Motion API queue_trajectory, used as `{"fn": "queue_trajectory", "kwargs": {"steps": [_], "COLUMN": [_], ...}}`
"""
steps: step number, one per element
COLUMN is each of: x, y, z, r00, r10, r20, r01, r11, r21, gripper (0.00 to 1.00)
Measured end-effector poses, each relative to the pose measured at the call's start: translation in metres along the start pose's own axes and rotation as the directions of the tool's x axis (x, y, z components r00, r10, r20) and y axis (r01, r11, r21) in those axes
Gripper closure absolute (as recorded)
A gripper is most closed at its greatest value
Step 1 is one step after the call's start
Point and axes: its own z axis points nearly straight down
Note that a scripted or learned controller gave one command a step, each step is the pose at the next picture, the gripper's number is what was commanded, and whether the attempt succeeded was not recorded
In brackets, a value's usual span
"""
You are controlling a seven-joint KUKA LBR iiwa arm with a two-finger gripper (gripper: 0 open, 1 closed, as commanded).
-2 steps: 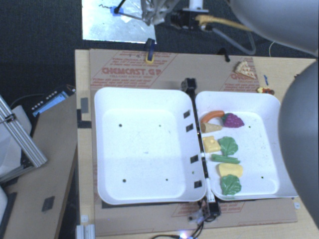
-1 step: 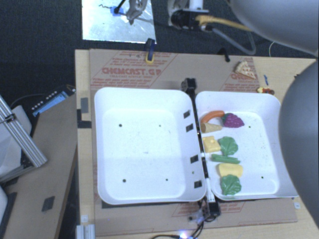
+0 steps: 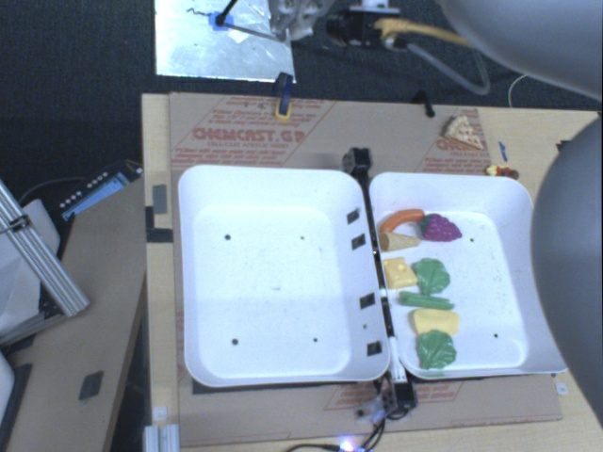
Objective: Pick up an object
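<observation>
1. The right bin (image 3: 504,252) holds toy foods along its left side: an orange carrot (image 3: 402,218), purple grapes (image 3: 441,227), yellow cheese (image 3: 400,273), green lettuce (image 3: 432,275) and others.
2. The left bin (image 3: 273,271) lies beside it.
3. The grey arm (image 3: 565,281) covers the right bin's right edge; the hand's state cannot be told.

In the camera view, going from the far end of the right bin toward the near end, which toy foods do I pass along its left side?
Curved orange plastic piece → tan wedge → pale yellow block → slim green pod → yellow chunk → dark green leafy piece, all in the right white bin.
</observation>
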Motion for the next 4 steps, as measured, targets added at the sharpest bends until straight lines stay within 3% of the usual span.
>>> {"fn": "queue_trajectory", "kwargs": {"steps": [1,2,3,4], "x": [0.000,0.000,0.002,-0.006], "y": [0.000,0.000,-0.161,-0.116], "z": [0.001,-0.011,0.059,-0.006], "r00": [1.000,1.000,1.000,1.000], "r10": [-0.001,-0.005,0.004,0.014], "r20": [0.000,-0.001,0.004,-0.001], "r01": [0.001,0.005,-0.005,-0.014], "r11": [1.000,1.000,1.000,1.000], "r21": [0.001,-0.002,0.018,-0.003], "gripper": [0.00,1.00,1.00,1.00]}}
